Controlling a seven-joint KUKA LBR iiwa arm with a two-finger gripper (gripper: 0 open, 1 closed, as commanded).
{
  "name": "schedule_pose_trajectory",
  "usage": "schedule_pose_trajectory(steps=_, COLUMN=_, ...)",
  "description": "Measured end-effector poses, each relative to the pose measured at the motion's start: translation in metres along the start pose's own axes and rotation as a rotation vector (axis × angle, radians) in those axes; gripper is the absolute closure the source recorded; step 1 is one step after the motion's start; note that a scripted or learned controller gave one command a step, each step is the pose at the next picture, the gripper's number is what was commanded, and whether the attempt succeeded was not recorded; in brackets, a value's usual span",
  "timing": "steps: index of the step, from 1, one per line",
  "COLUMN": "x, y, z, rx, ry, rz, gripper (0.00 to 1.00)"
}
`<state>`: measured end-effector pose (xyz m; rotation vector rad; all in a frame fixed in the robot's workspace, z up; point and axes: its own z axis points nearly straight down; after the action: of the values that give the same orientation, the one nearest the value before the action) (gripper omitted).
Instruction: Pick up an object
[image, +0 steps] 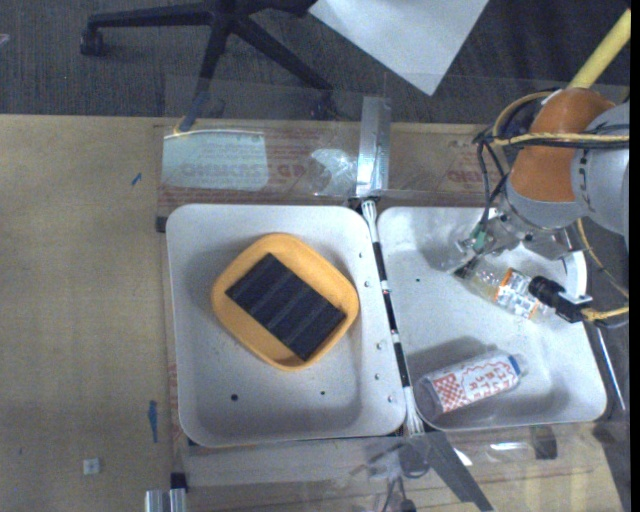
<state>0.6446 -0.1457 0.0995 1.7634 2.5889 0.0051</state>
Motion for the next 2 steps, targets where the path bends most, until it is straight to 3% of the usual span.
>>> schedule_pose_trajectory(steps=1, x=0.018, y=0.033, z=-0.098, rx=0.002, ry=0.002, rz=-0.379, gripper=1.0)
schedule_pose_trajectory(steps=2, x=0.039, y=0.02, z=-0.048, rx=0.005, ry=0.007, rz=-0.564, gripper=1.0)
